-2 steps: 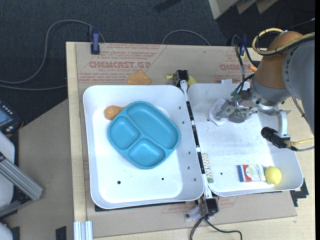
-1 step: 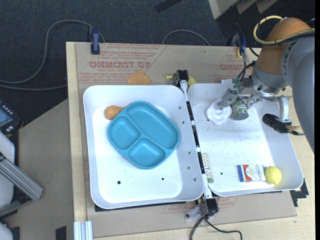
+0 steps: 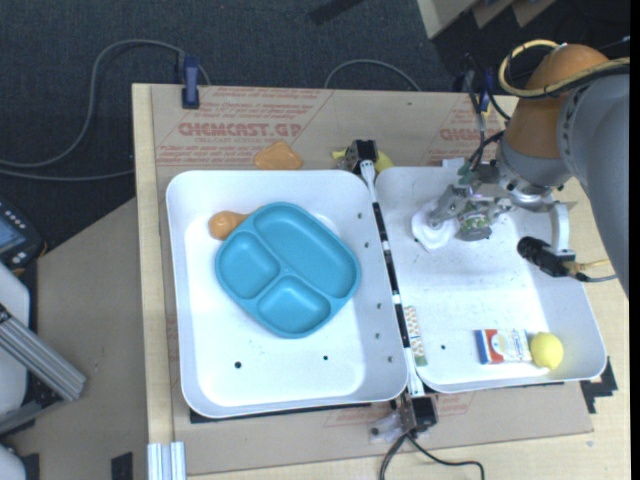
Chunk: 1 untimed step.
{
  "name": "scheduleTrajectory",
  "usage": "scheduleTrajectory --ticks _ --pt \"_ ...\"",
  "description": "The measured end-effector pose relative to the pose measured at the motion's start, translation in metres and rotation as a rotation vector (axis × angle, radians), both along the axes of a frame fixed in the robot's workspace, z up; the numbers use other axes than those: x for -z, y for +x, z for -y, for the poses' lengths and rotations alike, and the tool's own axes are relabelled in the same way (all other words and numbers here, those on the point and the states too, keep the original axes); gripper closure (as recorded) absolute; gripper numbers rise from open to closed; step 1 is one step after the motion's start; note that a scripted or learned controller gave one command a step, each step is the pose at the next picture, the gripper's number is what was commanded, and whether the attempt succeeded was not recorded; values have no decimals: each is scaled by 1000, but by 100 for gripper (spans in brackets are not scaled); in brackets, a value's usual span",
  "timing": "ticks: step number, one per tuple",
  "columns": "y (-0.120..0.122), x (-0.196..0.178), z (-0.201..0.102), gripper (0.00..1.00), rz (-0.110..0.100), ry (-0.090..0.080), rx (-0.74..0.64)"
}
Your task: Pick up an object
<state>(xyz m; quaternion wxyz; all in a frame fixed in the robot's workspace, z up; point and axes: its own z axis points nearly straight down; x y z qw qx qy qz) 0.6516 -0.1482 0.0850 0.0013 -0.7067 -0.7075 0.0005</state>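
My gripper (image 3: 462, 216) is low in the far part of the right bin (image 3: 500, 298), under the grey arm with the orange band (image 3: 548, 98). A small white object (image 3: 433, 232) lies right at the gripper's left tip; whether it is gripped is unclear. A red, white and blue tube (image 3: 501, 346) and a yellow lemon (image 3: 546, 350) lie together at the near right corner of that bin. The left bin (image 3: 200, 348) holds a blue divided plate (image 3: 287, 267) with a small orange object (image 3: 224, 224) against its far left edge.
An orange piece (image 3: 278, 155) and a yellow-black clamp (image 3: 361, 154) sit on the bench behind the bins. A black cable fitting (image 3: 545, 256) hangs from the arm over the right bin. The ridge between the bins (image 3: 388, 268) runs front to back.
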Motion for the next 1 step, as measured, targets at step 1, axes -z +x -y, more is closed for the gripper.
scheduleTrajectory --ticks 1 --pt "2 -11 1 100 5 -3 -1"
